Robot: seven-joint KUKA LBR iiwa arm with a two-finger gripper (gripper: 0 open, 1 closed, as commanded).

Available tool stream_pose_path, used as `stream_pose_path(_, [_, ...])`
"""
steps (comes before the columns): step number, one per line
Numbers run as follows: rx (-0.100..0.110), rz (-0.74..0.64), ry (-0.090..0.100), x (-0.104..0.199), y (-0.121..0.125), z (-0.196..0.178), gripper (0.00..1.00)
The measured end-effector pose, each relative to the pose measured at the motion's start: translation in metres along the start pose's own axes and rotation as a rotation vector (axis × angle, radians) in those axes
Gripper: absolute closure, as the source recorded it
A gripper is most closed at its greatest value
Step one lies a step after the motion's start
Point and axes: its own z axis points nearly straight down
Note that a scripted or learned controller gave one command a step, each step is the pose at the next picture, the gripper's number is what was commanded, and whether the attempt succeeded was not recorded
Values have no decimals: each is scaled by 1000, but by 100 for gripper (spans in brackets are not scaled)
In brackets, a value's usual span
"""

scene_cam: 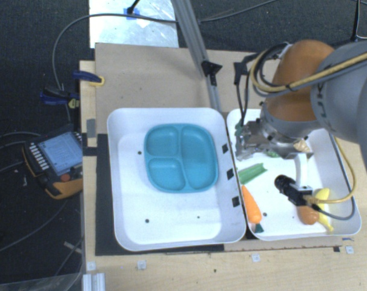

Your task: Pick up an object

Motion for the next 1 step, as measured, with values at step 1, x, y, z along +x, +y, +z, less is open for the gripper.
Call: stream_pose_path(1, [-1, -2, 1, 63, -11, -6, 100])
